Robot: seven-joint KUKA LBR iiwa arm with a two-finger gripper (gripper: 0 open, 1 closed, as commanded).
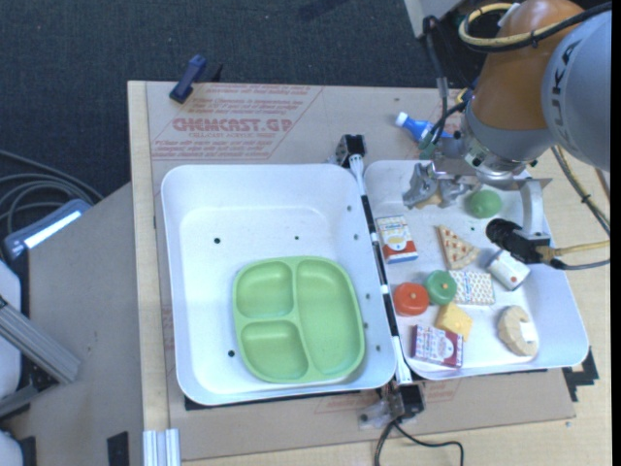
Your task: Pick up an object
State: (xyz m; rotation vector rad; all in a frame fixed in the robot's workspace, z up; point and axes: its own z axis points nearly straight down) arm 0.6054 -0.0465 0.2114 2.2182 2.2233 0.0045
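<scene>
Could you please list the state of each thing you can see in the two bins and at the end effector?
Green tray: flat, upright, in the left bin, compartments hold nothing.
Small carton: lying flat in the right bin.
Red disc: lying flat.
Yellow block: lying tilted.
Red packet: lying flat.
Bread slice: lying flat.
End effector: low over the right bin, grasping nothing visible.

We saw a grey arm (587, 85) with dark lettering, a rounded orange band (514, 56) above its wrist, yellow and black cables looping nearby, and a metallic grey gripper (432, 187).
</scene>
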